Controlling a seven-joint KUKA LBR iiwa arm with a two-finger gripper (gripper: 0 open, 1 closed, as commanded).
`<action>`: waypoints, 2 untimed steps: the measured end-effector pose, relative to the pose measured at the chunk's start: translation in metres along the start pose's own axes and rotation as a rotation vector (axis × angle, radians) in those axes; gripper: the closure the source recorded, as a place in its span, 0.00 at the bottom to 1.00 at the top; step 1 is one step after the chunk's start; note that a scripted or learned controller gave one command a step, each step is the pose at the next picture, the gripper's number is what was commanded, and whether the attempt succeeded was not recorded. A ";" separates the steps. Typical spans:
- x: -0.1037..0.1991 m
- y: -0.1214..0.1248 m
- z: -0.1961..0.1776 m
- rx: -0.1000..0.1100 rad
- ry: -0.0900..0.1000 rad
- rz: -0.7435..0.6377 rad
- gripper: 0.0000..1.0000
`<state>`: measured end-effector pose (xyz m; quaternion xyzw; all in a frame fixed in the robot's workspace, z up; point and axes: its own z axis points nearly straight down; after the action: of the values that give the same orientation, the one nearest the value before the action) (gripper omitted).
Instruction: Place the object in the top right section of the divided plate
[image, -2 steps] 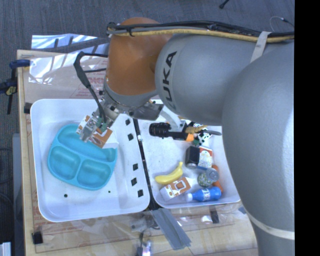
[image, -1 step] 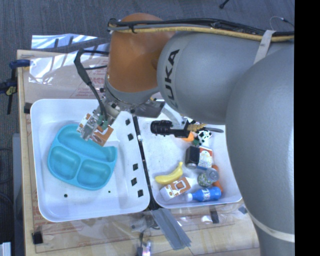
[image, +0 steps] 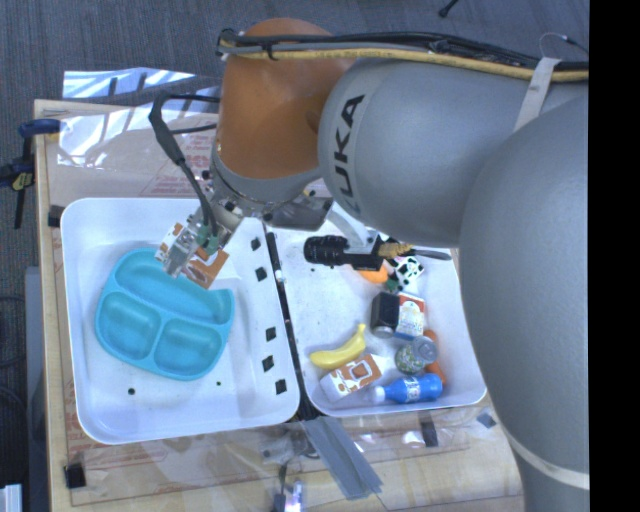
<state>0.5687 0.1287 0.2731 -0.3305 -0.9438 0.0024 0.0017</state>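
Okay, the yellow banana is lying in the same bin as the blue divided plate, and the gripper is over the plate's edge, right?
Not quite. The camera view shows the banana in the other bin, near the blue bottle; the blue divided plate lies in the neighbouring bin. The gripper is over the plate's edge.

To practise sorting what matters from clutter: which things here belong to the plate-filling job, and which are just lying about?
Belongs to the job:
blue divided plate
orange-and-white packet
gripper, at the packet

Just lying about, in the right bin:
banana
blue bottle
black can
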 end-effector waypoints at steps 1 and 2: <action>0.016 -0.009 0.014 -0.002 0.000 -0.080 1.00; 0.016 -0.009 0.004 -0.001 0.000 -0.082 1.00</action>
<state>0.5510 0.1316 0.2687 -0.2913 -0.9566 0.0017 0.0015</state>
